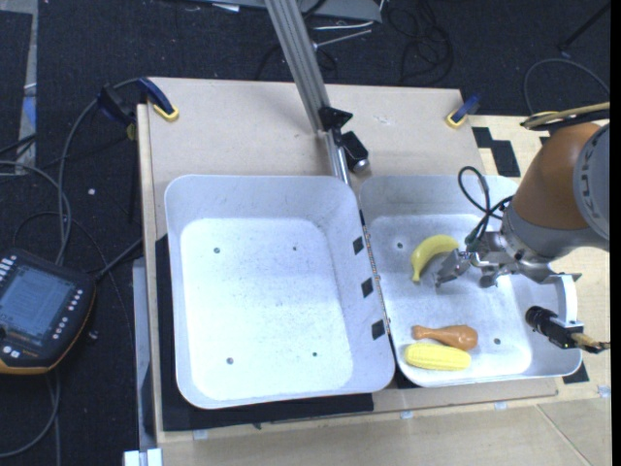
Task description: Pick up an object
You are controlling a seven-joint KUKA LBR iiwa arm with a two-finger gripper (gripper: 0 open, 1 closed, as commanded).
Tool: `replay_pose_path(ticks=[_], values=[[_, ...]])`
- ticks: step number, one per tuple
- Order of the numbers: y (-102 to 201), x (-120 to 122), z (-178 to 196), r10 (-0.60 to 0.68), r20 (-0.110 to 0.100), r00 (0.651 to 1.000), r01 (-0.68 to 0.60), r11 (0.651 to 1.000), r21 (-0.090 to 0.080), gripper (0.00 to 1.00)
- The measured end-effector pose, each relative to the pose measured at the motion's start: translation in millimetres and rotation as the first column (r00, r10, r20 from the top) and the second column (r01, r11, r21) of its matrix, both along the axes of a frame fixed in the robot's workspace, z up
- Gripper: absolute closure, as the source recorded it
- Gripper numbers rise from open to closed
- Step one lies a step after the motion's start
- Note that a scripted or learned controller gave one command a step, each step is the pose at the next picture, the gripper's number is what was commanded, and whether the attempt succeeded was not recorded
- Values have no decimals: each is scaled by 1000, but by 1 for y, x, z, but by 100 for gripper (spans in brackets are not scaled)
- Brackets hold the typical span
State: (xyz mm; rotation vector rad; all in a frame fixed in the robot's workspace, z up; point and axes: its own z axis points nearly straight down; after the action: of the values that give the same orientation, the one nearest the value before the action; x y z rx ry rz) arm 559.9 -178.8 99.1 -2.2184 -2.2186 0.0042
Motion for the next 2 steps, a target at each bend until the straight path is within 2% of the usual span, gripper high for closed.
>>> replay_pose_path(ticks=[1,2], values=[[0,1,13,0,5,1000,0,1000,-1,100],[5,6,57,1,8,1000,-1,1000,-2,100]])
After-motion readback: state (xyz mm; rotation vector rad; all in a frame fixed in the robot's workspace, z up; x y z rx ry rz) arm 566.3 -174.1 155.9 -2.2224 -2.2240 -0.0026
